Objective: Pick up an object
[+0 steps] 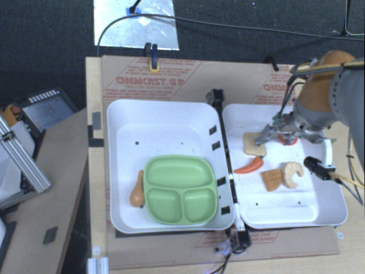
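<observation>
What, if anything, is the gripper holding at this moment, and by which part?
It cannot be told. The gripper sits low over the tan slice in the right bin, but nothing shows between its fingers.

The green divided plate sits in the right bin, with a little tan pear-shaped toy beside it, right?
Not quite: the camera view shows the green divided plate in the left bin, not the right one. The tan pear-shaped toy does lie beside it.
</observation>
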Motion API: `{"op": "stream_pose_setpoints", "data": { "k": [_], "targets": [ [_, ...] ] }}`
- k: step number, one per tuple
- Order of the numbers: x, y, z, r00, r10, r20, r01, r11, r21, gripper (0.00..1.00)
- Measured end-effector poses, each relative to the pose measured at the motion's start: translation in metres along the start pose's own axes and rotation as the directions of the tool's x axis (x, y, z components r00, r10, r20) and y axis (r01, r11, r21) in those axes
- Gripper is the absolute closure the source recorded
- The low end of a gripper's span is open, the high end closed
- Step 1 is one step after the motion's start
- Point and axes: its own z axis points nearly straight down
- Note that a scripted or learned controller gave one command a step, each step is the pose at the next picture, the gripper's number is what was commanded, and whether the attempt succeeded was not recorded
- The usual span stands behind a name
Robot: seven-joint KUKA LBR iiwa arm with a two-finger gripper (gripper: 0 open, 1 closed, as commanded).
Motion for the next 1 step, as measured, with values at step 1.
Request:
{"op": "stream_pose_setpoints", "data": {
  "k": [1],
  "targets": [
    [0.0005, 0.0027, -0.0151, 1.0, -0.003, 0.0, 0.003, 1.0, -0.007, 1.0]
  ]
}}
